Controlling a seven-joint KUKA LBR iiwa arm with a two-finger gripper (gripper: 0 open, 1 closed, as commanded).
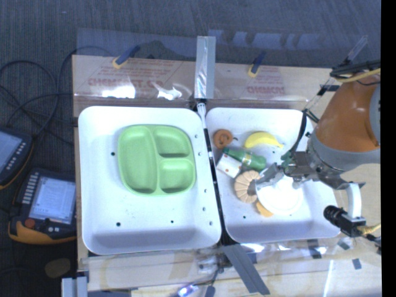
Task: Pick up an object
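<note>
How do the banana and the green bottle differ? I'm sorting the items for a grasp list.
The banana is yellow and curved; the green bottle is dark green and straight. The banana lies nearer the bin's far wall, the bottle nearer the middle, beside the gripper. Both lie flat in the right bin.

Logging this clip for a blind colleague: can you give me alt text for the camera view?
The gripper hangs low in the right bin over a heap of toy food: a banana, a green bottle, a ridged tan shell-like piece and a white disc. The left bin holds a green divided plate.
</note>
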